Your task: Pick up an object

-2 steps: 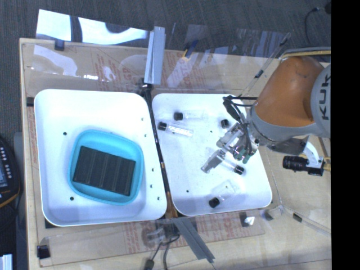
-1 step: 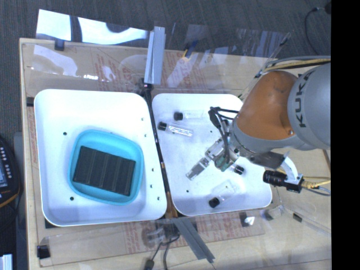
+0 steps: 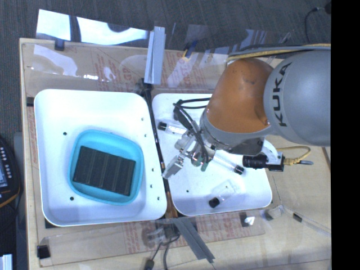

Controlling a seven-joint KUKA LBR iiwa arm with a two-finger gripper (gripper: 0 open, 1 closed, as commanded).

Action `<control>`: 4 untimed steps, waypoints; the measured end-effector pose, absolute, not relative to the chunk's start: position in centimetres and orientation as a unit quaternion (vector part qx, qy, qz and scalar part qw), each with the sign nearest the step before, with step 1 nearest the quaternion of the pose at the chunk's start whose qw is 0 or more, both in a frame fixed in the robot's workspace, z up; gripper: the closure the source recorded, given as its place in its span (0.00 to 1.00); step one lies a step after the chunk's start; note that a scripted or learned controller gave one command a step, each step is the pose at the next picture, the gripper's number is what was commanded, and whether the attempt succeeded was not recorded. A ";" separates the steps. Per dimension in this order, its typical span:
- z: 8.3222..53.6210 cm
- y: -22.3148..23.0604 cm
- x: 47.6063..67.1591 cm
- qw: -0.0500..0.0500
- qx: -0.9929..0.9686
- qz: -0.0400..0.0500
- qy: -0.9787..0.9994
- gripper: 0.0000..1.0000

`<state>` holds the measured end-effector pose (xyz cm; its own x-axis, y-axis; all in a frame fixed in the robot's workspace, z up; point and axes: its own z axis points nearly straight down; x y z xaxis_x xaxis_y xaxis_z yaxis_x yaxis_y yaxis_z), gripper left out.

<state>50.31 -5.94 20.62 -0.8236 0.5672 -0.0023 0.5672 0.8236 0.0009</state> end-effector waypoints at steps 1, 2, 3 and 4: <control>33.2 -9.0 52.0 0.003 0.102 -0.001 0.995 0.00; 26.4 -8.7 47.7 0.000 -0.045 0.000 0.999 0.00; 29.1 -12.3 52.3 0.002 -0.246 -0.001 0.969 0.00; 23.4 -8.7 51.7 0.001 -0.242 0.000 0.970 0.00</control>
